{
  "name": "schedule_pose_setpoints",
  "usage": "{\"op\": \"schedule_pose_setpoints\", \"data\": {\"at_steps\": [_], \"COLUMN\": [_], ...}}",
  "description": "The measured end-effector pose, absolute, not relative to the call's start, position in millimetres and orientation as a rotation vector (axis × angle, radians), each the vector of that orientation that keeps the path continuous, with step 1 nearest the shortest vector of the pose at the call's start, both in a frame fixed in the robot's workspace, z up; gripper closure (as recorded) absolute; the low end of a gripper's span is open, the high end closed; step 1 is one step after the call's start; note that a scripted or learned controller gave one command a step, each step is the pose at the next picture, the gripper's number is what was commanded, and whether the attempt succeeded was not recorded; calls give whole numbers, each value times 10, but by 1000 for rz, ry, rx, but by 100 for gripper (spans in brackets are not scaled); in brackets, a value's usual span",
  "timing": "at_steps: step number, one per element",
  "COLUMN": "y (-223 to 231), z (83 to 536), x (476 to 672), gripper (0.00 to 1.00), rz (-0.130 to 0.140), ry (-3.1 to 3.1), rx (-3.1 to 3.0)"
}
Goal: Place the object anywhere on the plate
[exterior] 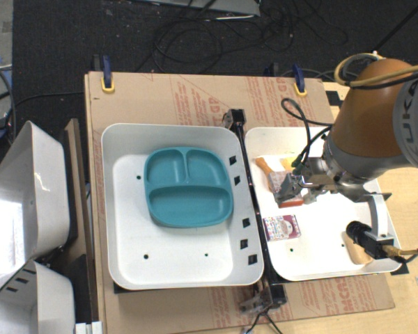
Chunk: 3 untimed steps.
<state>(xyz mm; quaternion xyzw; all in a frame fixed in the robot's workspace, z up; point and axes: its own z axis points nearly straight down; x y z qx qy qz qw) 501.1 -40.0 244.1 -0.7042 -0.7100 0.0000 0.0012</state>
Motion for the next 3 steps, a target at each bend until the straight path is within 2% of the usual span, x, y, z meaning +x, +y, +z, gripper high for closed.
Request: {"op": "schedule_pose_setpoints", "data": {"at_steps": [1, 2, 3], "y": [214, 823, 1375], "z": [2338, 2280, 2409], "x": [5046, 5186, 5248], "gripper": [100, 100, 100], "rz": [2, -1, -3], "ry": [-2228, -2231, -2231], "rx": [-2210, -2210, -2211]}}
